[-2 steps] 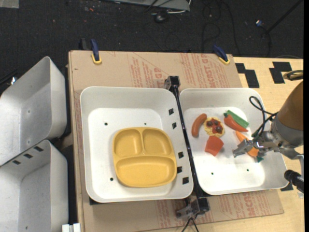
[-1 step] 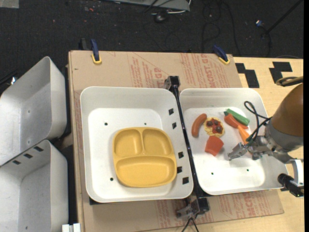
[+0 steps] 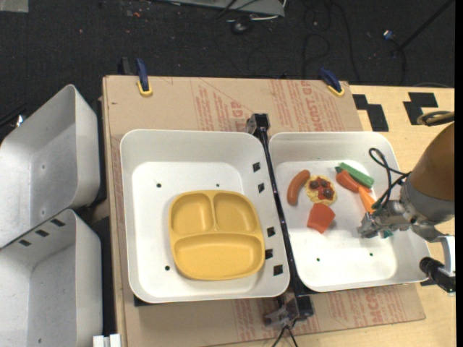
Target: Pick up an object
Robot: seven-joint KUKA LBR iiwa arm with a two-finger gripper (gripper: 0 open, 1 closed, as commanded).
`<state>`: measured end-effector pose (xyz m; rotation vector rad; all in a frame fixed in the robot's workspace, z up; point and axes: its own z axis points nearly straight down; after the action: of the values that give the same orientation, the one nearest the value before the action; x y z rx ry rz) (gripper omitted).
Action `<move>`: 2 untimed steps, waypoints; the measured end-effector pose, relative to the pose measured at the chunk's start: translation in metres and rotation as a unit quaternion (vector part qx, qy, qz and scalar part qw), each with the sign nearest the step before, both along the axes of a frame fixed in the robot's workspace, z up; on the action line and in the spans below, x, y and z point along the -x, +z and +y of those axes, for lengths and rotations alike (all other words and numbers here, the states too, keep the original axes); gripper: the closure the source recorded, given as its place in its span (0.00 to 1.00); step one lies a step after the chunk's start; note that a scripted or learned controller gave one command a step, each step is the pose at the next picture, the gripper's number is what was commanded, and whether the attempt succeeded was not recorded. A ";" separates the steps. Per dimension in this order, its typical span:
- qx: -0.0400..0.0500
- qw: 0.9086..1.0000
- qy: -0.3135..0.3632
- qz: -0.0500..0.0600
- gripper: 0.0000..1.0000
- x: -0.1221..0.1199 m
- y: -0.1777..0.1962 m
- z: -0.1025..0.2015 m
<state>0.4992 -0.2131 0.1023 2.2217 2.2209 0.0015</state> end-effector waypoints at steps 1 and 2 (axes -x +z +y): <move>0.002 1.000 -0.001 -0.002 1.00 0.005 0.055 -0.009; 0.002 1.000 0.002 -0.002 1.00 0.006 0.117 -0.003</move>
<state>0.4935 -0.2165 0.2190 2.2137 2.2210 0.0033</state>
